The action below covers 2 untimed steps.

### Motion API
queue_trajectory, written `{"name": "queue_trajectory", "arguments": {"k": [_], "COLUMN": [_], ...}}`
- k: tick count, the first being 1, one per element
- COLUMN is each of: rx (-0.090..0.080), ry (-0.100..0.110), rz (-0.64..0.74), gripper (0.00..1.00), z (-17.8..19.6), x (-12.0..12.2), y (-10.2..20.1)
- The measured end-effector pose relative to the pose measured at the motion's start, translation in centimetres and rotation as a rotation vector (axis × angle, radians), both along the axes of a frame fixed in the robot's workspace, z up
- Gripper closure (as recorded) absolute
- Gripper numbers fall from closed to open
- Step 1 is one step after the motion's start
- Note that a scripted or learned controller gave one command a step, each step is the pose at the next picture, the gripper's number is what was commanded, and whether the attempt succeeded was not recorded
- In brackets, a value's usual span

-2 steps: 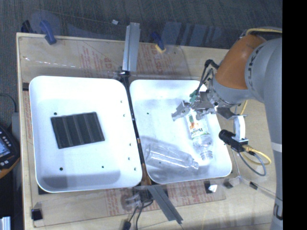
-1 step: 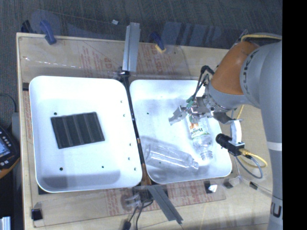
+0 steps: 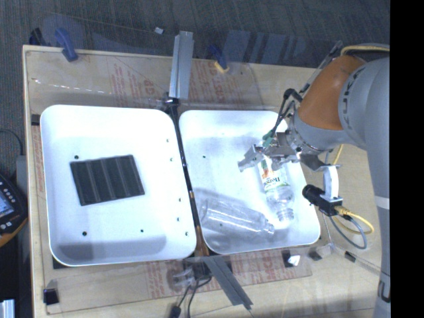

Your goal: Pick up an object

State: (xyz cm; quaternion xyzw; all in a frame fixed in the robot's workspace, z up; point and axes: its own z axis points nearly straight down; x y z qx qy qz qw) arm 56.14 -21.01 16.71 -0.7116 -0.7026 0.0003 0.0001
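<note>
Wooden bench on dark carpet. Two white bins: left bin holds one black ribbed panel; right bin holds two clear plastic bottles. Labelled bottle directly under gripper; second bottle near front edge. Finger state: cannot tell.

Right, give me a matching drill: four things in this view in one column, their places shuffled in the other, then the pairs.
1. dark ribbed panel
2. labelled bottle
3. clear bottle
4. gripper

A. lying near the right bin's front edge
B. in the left bin
C. above the labelled bottle's upper end
D. right side of the right bin, under the gripper

Pairs: 1-B, 2-D, 3-A, 4-C
</note>
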Motion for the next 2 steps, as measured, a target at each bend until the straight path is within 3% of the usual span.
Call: {"name": "queue_trajectory", "arguments": {"k": [2], "rx": [0.000], "ry": [0.000], "rz": [0.000], "gripper": [0.00], "z": [0.00], "x": [0.00], "y": [0.00]}}
